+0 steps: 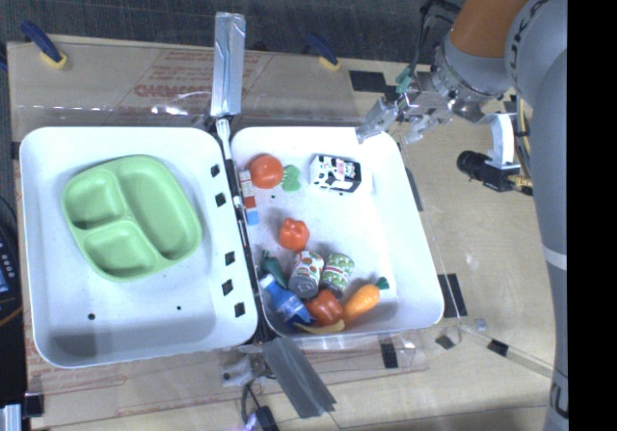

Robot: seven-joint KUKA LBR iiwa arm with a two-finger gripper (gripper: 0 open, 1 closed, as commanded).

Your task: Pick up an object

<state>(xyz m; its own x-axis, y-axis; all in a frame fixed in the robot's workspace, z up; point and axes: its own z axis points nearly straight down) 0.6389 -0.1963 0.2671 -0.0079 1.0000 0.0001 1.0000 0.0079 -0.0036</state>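
- On my far left, the left bin point(39, 255) holds a green divided plate point(132, 215), lying flat in its upper half
- A grey taped strip point(228, 63) runs up the desk point(482, 275) from the seam between the two bins
- In the right bin point(410, 246) I see an orange ball point(265, 171) near the top left, with a black-and-white patterned box point(335, 173) just to its right
- A red toy point(294, 233) sits alone mid-bin
- Along the bottom edge things crowd together: a blue object point(283, 300), two small cans point(321, 272), a red piece point(326, 307) and a toy carrot point(362, 299)
- The jaws point(397, 122) hang over the bin's top right corner, apart, with nothing between them
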